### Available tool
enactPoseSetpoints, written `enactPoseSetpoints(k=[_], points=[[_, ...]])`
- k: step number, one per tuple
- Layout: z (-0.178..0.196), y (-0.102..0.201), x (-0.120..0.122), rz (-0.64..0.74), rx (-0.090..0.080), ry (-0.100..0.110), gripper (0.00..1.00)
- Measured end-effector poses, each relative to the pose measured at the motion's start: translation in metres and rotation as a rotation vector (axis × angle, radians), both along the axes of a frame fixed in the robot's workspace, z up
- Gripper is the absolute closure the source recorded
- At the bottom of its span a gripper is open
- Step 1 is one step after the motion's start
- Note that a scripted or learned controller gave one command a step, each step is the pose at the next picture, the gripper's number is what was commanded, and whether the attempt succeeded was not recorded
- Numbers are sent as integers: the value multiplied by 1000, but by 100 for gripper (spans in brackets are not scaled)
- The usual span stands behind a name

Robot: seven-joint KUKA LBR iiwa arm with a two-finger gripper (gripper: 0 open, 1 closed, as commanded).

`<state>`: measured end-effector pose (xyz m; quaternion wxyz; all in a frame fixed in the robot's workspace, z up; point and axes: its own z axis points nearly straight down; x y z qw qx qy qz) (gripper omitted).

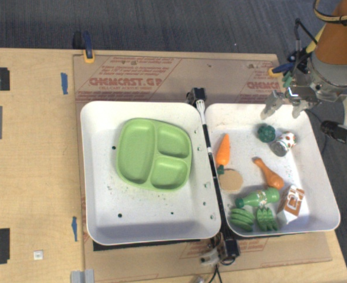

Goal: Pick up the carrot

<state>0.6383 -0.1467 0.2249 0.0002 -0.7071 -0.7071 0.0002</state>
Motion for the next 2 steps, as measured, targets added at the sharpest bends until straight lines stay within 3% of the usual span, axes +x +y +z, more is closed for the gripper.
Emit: enactPoseSetpoints(k=[1,2], points=[[-122,17,-19,107,1,1,0],[-135,-9,-64,367,-3,-14,0]])
